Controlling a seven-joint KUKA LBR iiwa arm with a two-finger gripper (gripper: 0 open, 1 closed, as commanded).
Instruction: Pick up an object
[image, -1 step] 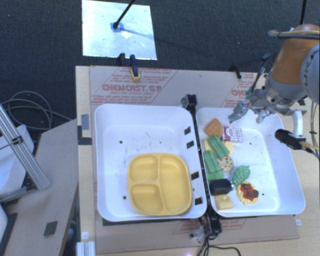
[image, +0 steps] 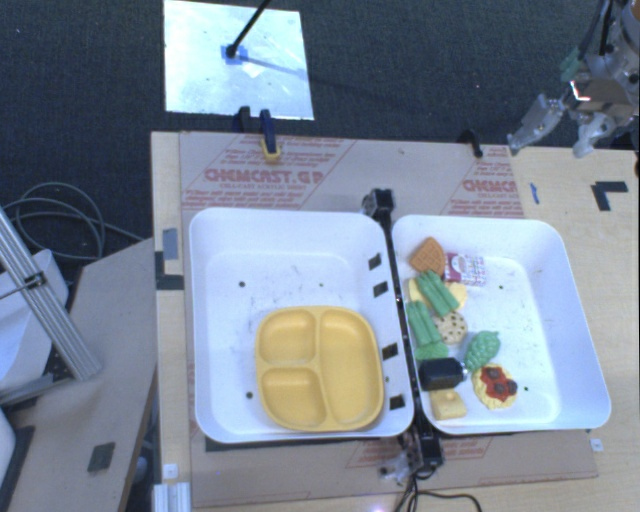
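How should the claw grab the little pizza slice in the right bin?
Come straight down from above, since the pizza slice lies flat on the floor of the right bin. Close on its two side edges. Its right side faces bare floor; the leafy green piece and yellow block crowd its other sides. The claw sits far off.

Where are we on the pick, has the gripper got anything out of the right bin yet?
Nothing looks picked yet. The gripper sits high at the top right, beyond the right bin, with its fingers apart and nothing between them. The toy food still lies in that bin: waffle, green pieces, cookie, pizza slice. The yellow divided plate sits in the left bin. The descent, grasp and lift are left.
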